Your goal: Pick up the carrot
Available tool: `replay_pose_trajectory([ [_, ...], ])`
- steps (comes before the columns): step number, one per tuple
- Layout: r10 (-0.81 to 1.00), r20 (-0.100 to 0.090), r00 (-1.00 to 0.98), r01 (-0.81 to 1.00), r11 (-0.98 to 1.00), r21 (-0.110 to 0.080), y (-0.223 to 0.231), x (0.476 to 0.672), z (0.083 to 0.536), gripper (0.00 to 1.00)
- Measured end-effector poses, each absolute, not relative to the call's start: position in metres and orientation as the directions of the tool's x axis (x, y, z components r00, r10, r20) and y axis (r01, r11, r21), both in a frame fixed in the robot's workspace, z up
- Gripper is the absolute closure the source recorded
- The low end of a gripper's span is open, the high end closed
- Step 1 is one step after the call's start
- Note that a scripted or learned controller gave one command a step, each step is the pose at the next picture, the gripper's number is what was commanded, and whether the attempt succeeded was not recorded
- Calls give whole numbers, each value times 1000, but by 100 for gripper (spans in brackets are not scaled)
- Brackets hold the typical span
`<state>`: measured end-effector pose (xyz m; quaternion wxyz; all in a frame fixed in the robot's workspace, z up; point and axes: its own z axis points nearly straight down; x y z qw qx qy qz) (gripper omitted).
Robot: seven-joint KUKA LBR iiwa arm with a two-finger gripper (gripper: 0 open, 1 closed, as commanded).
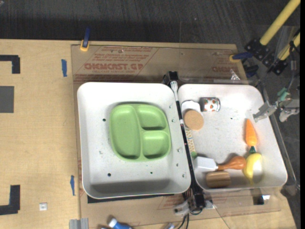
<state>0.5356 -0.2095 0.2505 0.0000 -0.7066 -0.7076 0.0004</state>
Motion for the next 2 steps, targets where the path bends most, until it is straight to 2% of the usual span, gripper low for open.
replay_pose_trajectory([
  [1,1000,18,-23,1000,23,-13,-215,553,106,0],
  [2,988,-4,-157,988,157,5,-169,554,88,0],
])
